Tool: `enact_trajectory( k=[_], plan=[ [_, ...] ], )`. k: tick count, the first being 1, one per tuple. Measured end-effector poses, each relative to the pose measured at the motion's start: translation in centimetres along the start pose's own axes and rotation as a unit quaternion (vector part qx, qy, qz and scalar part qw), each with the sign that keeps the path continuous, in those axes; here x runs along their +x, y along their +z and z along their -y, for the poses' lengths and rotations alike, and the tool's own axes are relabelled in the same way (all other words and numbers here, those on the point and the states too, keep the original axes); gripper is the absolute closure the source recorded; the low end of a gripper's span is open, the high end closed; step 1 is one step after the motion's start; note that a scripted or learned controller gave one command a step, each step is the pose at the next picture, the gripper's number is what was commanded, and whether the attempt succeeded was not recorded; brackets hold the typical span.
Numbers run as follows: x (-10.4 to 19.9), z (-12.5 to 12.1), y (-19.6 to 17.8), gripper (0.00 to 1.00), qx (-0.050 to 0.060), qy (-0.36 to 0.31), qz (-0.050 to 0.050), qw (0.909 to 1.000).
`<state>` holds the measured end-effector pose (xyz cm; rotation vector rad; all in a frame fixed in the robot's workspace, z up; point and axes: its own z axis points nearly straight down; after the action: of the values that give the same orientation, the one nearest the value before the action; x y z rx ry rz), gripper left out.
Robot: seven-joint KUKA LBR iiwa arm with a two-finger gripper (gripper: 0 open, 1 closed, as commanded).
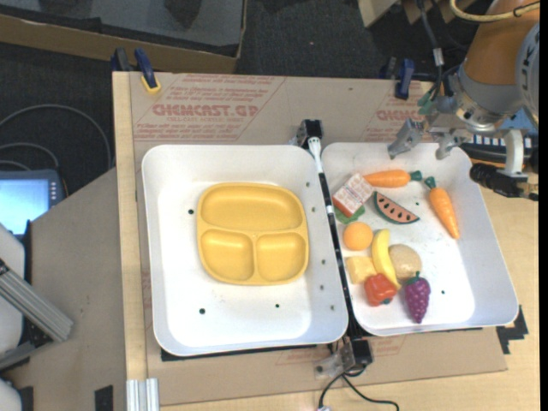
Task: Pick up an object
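Bench: brown board (pixel 223 110) with red print on it, two white bins side by side on top
Landmark: yellow plate (pixel 253 232) with three sections, sitting in the middle of the left bin (pixel 171 298)
Right bin (pixel 484 289): just right of the plate's bin, all the toy food is in here
Carrots: one (pixel 387 178) lying flat up and right of the plate, another (pixel 443 211) tilted, further right still
Watermelon slice (pixel 396 208): between the two carrots
Orange (pixel 358 235): closest fruit to the plate, right of it
Banana (pixel 383 257): just right of the orange, touching the red pepper (pixel 380 289) below
Grapes (pixel 416 299): right of the pepper
Gripper (pixel 424 141): hovering over the right bin's far edge, well up-right of the plate, fingers spread apart, nothing between them
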<state>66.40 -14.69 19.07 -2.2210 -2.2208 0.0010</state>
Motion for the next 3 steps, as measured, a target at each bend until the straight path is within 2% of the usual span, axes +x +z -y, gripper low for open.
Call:
enact_trajectory(
  k=[1, 2, 3],
  plan=[
    [0.1, -0.6, 8.6, 0.0, -0.007, -0.002, 0.001, 1.0],
    [2.0, 1.5, 9.9, 0.0, -0.006, -0.001, 0.005, 1.0],
    [1.8, 1.5, 8.8, 1.0, -0.003, 0.0, 0.005, 1.0]
  ],
)
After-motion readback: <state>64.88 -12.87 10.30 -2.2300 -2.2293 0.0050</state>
